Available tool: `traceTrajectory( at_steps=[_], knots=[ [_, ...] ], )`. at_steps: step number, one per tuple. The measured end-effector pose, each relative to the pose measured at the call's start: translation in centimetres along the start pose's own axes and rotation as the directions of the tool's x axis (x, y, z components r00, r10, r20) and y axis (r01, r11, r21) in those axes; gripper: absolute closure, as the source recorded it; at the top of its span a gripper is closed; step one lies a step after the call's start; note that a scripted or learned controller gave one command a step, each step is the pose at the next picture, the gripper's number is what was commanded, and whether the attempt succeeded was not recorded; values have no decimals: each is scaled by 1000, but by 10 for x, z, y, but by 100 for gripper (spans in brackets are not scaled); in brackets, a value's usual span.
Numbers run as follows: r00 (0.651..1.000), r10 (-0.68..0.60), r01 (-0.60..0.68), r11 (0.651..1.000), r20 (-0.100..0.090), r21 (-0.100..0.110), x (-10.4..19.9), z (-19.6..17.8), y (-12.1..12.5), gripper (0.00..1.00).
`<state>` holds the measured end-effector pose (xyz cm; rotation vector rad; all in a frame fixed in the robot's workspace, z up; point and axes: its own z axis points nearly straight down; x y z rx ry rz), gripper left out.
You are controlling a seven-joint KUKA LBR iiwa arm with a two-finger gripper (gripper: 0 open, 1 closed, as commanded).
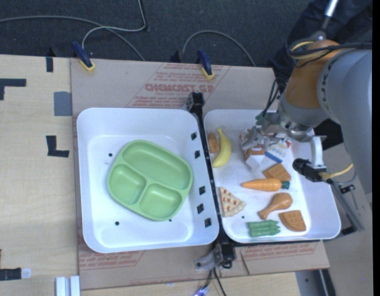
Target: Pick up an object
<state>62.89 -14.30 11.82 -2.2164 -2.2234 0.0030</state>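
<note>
The right bin (329, 217) holds toy food. A yellow banana (223, 150) lies at its left, next to a small orange piece (212, 143). An orange carrot (263, 184) lies in the middle. Below it are a pizza slice (230, 201), a chicken drumstick (276, 205), a toast piece (293, 220) and green beans (263, 228). A brown cracker (277, 172) sits right of the carrot. My gripper (259, 143) is low over the bin's upper middle, right above a white carton (256, 158) and beside a white, red and blue pack (279, 147).
A green divided plate (150, 179) lies in the left bin (91, 134). A black divider (202, 165) with clips runs between the bins. Cables and blue clamps (84, 55) lie at the bench's far edge. The grey arm (338, 85) covers the bin's upper right.
</note>
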Motion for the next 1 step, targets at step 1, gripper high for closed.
traceTrajectory(
  at_steps=[1],
  knots=[
    [1000, 0, 0, 1000, -1, -2, 76, -66, -40, 100]
  ],
)
